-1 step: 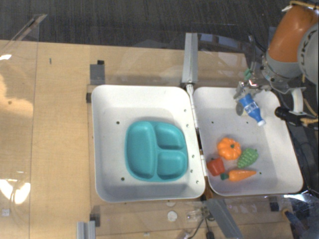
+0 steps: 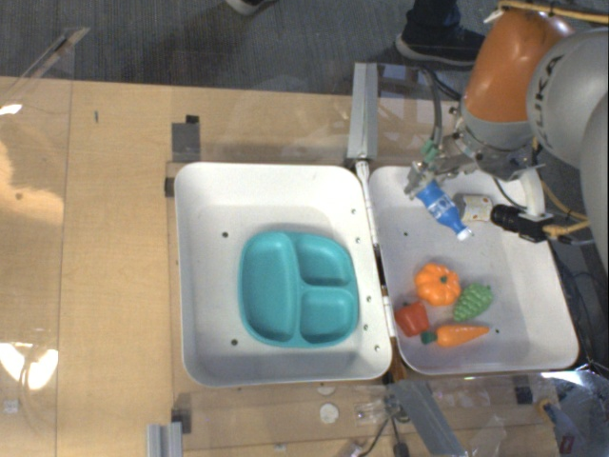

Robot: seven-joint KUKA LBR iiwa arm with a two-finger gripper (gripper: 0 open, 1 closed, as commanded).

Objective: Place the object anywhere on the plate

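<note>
Fingers of the gripper (image 2: 425, 174) pinch a blue bottle (image 2: 444, 208), tilted above the right bin (image 2: 547, 284). Teal plate (image 2: 299, 288) with 3 compartments lies in the left bin (image 2: 205, 255). Orange pumpkin (image 2: 437, 285), carrot (image 2: 461, 334), green piece (image 2: 473, 302) and red piece (image 2: 412, 319) sit together near the right bin's front.

Plate (image 2: 299, 288) in left bin (image 2: 209, 217)

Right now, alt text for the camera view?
The gripper is over the right bin, with a blue bottle at its tip. A pumpkin, carrot and other toy food lie nearer; the teal plate sits in the left bin.
</note>
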